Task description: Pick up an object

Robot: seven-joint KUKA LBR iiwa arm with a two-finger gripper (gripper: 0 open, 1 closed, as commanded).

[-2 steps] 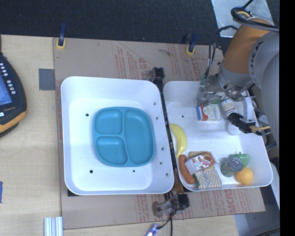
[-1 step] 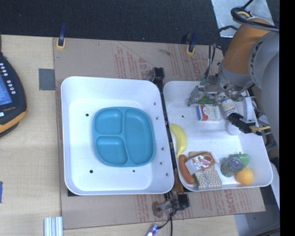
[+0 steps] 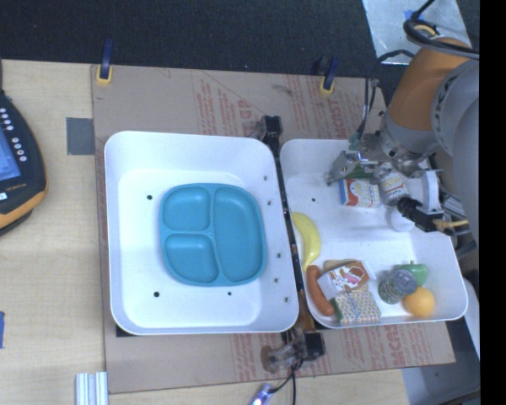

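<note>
My gripper point(image 3: 360, 167) hangs over the back of the right bin point(image 3: 367, 241), just above a small red, white and blue carton point(image 3: 359, 194). A small bottle-like item point(image 3: 394, 187) lies right beside the carton, partly under the wrist. Further forward in the same bin are a yellow banana point(image 3: 308, 236), a sausage point(image 3: 318, 290), a brown snack packet point(image 3: 344, 277), a patterned packet point(image 3: 357, 308), a can point(image 3: 395, 286), a green piece point(image 3: 415, 270) and an orange point(image 3: 419, 302). Whether the carton is touched or gripped is not visible.
The left bin point(image 3: 135, 226) holds a blue divided plate point(image 3: 212, 232). A teach pendant point(image 3: 4, 163) lies on the bench at far left. Clamps point(image 3: 105, 67) pin the cardboard sheet at the back. The arm's body point(image 3: 438, 99) covers the right bin's far right corner.
</note>
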